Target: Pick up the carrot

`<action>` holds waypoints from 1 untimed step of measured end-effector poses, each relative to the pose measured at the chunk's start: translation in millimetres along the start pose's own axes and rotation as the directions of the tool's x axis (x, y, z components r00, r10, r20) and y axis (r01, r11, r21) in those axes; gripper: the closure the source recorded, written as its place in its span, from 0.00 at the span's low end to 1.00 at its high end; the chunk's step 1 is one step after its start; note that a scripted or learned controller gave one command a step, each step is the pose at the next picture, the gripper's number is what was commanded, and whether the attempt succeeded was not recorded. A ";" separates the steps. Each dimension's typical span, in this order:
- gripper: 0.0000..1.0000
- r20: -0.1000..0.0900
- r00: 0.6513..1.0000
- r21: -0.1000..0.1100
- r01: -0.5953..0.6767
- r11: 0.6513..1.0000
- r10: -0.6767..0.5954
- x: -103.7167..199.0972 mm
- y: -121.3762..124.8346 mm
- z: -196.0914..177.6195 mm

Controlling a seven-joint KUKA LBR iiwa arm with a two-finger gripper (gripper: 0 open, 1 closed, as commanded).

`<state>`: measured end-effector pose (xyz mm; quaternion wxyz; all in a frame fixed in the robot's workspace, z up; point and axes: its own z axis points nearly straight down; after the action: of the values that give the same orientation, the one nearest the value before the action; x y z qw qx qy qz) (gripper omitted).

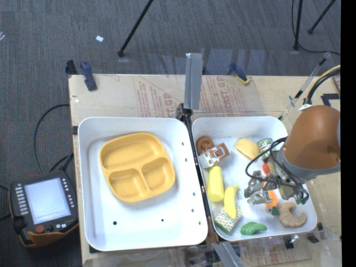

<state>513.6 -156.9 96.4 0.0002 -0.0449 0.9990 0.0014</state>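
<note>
1 fixed camera above bench [161,96]; slanted downward view

Claw [261,192] low over carrot [271,198] in right bin [222,124], beside croissant [292,216]

Two white bins [89,149] sit on the tan desk [128,93]. The divided plate [137,166] is yellow-orange, the carrot [271,196] orange, the croissant [292,216] light brown, the banana [230,200] yellow and the small pepper [253,227] green.
</note>
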 end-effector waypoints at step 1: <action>1.00 0.006 0.913 0.007 0.408 0.913 -0.408 -14.4 -21.4 -130.3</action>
<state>529.9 -177.3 226.6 0.0042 -0.2525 0.9676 -0.0012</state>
